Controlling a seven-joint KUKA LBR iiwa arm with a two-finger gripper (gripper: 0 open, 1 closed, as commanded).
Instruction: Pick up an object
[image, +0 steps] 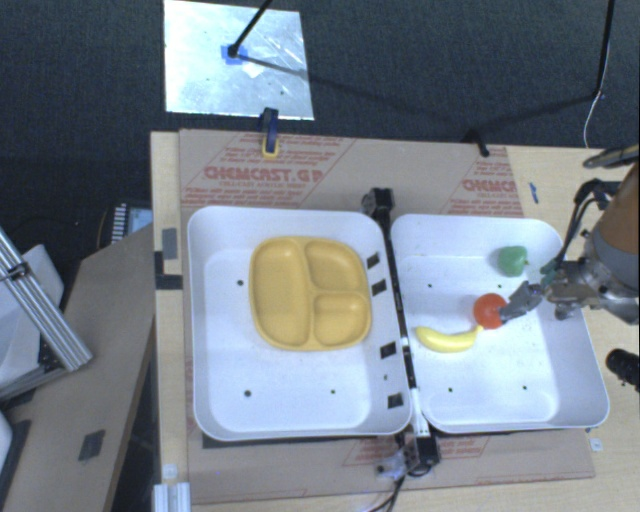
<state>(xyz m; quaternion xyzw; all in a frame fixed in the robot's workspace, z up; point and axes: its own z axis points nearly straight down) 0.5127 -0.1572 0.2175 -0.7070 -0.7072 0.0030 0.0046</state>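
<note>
Nearest the camera is the front lip of the worktop (300, 470), with a little tangle of cable and a clamp where the two white bins meet. The left bin (215, 400) has a yellow divided plate (308, 292) sitting roughly in its middle, three compartments, nothing in them. The right bin (530, 400) holds the bits to grab: a banana (446, 339) lying flat near the divider, a red ball (489, 310) just beside the banana's right tip, looks like touching it, and a green thing (512, 260) further back, well apart from the other two, too blurry to name. The claw (517, 305) comes in from the right at the end of the grey arm (610, 270), and its tip sits right up against the red ball's right side. Honestly can't tell how wide the claw is or whether it has hold of anything. Behind the bins there's brown cardboard with red lettering, then a shiny metal sheet (238, 60) on the dark floor
</note>
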